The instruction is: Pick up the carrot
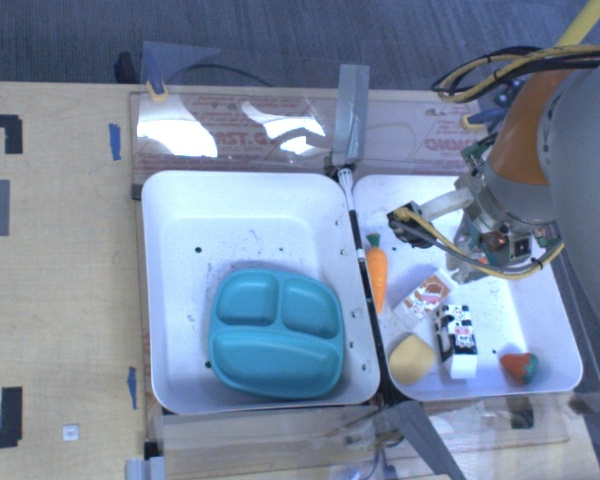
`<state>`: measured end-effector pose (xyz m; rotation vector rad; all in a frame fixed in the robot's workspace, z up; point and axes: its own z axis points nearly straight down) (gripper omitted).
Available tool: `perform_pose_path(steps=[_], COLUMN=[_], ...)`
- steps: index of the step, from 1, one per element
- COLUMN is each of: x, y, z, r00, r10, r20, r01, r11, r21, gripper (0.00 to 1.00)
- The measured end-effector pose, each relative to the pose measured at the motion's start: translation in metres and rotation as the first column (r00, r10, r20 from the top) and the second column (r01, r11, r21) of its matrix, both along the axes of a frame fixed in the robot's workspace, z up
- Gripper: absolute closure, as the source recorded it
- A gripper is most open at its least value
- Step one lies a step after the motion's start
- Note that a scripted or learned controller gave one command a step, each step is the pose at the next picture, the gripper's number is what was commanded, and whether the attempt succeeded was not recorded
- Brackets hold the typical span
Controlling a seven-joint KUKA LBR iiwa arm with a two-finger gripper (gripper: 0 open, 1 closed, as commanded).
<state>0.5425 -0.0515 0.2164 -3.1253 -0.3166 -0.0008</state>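
Note:
The carrot [377, 276], orange with a green top, lies lengthwise along the left wall of the right bin [555, 313], its green end pointing to the back. My gripper [468, 256] hangs over the back middle of that bin, to the right of the carrot and apart from it. Nothing shows between the gripper and the carrot except bare bin floor.
In the right bin lie a small white packet [426, 296], a black-and-white carton [457, 334], a yellow rounded fruit [410, 359] and a red fruit [520, 367]. The left bin [170, 268] holds a teal divided plate [277, 334].

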Motion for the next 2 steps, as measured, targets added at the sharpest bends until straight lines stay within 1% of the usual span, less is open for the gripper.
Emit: perform_pose_path(steps=[1, 2], x=[-0.0102, -0.0101], y=[-0.0101, -0.0028], z=[0.0034, -0.0003], r00=[1.000, 1.000], r10=[-0.002, 0.000], r20=[-0.005, -0.006], r01=[0.002, 0.000], r11=[1.000, 1.000], r21=[0.002, 0.002], gripper=[1.00, 1.00])
